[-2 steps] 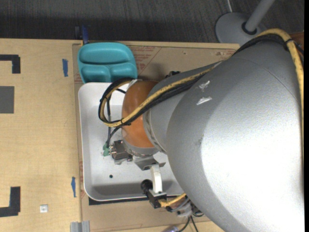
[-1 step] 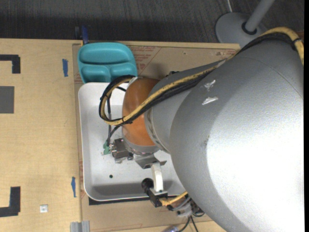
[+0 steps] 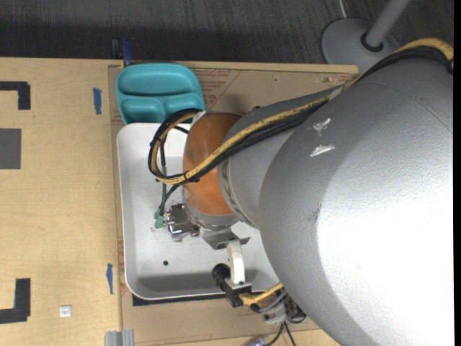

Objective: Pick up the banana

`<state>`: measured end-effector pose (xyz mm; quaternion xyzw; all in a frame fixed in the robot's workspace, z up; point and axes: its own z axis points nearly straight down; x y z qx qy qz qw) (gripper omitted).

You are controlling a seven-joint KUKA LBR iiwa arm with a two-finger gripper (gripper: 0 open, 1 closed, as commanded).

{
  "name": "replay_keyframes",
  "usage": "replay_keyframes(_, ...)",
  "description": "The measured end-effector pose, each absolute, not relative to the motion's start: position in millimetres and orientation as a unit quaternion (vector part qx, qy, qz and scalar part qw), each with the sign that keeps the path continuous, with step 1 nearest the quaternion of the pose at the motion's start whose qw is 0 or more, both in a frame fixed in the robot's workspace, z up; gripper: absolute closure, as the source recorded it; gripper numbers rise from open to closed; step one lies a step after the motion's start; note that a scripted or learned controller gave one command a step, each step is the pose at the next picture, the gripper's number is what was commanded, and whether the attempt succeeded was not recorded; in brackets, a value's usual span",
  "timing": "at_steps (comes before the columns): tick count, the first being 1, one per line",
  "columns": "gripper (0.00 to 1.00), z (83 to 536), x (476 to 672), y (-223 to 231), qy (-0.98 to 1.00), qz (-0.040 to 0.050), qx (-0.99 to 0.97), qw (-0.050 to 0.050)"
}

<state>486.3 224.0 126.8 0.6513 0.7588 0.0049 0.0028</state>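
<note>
Cardboard-brown bench (image 3: 57,193) under a dark carpeted floor strip at top, with a grey stand base at the upper right. Can't tell whether the gripper is open or shut: the wrist hardware (image 3: 184,222) hangs over the white bin (image 3: 140,265), and the arm's own bulk hides whatever is at the tip. Working outward: a small metal bracket with a green connector sits at the wrist, then the orange band (image 3: 209,168), then black and yellow cables (image 3: 169,153) looping off it, then the big grey arm body (image 3: 353,193) covering most of the right side. A teal moulded tray (image 3: 158,92) sits just beyond the bin's far edge. Banana location: can't tell, no yellow fruit is identifiable on the visible bin floor; likely under the arm, but that's a guess. Step in hand looks like the descent or grasp attempt over the bin. To do it well: centre across the banana's short axis, come down square, close only once the tip straddles it, and lift slowly to confirm the grip.
</note>
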Motion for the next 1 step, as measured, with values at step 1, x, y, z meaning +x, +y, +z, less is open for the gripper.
replay_keyframes(1,1.00,136.4,486.3,224.4,0.759,0.0049,0.651,0.003)
